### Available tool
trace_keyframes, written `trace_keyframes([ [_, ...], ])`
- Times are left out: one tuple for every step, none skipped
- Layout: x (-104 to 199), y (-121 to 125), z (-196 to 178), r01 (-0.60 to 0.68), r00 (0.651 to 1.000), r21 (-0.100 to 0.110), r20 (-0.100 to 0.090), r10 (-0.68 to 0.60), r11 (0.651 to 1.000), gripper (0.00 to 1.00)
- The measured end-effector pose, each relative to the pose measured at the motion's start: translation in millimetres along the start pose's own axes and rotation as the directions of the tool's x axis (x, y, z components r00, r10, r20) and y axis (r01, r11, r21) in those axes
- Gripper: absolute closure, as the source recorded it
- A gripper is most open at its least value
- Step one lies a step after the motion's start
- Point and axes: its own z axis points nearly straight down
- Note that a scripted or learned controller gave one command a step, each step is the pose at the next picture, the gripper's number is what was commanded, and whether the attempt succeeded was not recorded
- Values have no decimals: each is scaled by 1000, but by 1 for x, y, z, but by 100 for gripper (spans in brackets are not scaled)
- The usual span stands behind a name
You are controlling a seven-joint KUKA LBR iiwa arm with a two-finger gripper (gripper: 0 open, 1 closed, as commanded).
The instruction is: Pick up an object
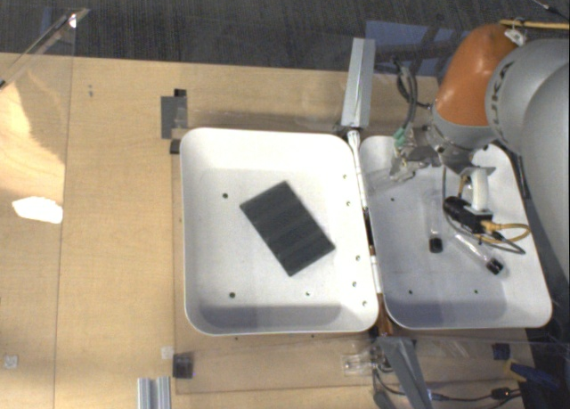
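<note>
Reaching in from the right, my grey arm [534, 86] holds my gripper [405, 158] above the right bin [525, 309], near the bin's top left corner, close to the wall that it shares with the left bin [200, 300]. From this slanted view I cannot tell how far open my gripper is, and I see nothing held in it. A small black piece [435, 244] lies on the floor of the right bin, about in the middle, apart from my gripper. A flat dark grey rectangle [287, 227] lies in the middle of the left bin, turned at a slant to the bin's edges. Both bins rest on the wooden bench [107, 265].
</note>
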Motion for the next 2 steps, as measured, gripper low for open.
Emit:
trace_keyframes([
  [-2, -1, 2, -2, 1000, 2, 1, 2, 1000, 0],
  [0, 3, -12, 2, 1000, -7, 1, -2, 1000, 100],
])
